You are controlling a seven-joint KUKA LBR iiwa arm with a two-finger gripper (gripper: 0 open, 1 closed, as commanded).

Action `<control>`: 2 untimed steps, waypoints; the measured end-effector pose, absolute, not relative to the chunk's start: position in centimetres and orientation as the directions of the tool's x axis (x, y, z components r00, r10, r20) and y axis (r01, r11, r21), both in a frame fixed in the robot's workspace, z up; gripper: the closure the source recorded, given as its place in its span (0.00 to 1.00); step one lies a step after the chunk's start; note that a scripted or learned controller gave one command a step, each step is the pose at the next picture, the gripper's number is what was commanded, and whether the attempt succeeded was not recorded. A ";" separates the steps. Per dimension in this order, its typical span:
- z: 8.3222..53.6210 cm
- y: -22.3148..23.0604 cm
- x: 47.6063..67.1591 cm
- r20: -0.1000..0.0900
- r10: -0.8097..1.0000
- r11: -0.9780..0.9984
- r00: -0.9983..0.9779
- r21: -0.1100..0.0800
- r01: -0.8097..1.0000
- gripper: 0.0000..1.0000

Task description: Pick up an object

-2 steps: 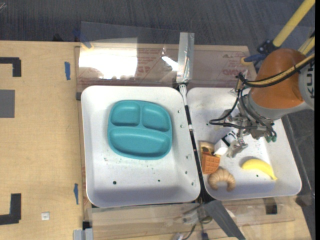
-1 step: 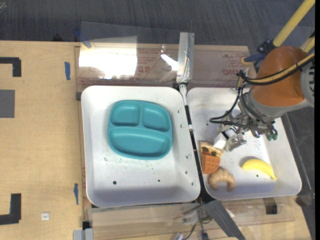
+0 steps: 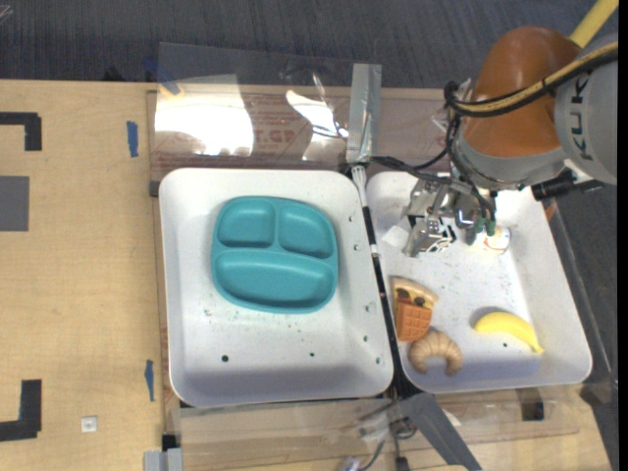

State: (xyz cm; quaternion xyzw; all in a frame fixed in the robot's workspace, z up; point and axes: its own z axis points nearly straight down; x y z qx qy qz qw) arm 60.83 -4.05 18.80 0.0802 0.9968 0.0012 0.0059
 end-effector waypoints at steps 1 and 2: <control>20.2 -1.9 55.9 -0.002 0.541 0.841 -0.841 0.002 0.541 1.00; 24.6 2.4 51.0 -0.006 -0.105 0.994 -0.994 0.001 -0.105 1.00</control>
